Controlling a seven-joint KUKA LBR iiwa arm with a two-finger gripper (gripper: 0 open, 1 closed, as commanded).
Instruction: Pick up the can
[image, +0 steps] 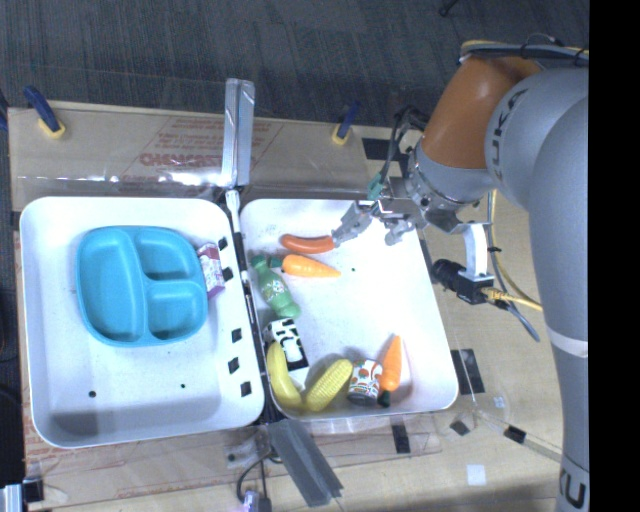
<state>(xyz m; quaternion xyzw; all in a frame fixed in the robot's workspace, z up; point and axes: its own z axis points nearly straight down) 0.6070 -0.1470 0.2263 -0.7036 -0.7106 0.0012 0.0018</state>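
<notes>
Gripper (372, 222) above hot dog (308, 242), can (366, 383) beside carrot (392, 364)

A blue plastic divided tray (142, 285) lies in the left white bin (60, 400). In the right white bin (400, 300), a red sausage (307, 243) lies just above an orange carrot (310, 266); a yellow banana (281, 381), a corn cob (327, 384) and a second carrot (391, 362) crowd its near edge.

I can't read the label on the can (366, 381) (too small), and the banana (282, 380) is partly hidden behind the corn (327, 384).
</notes>
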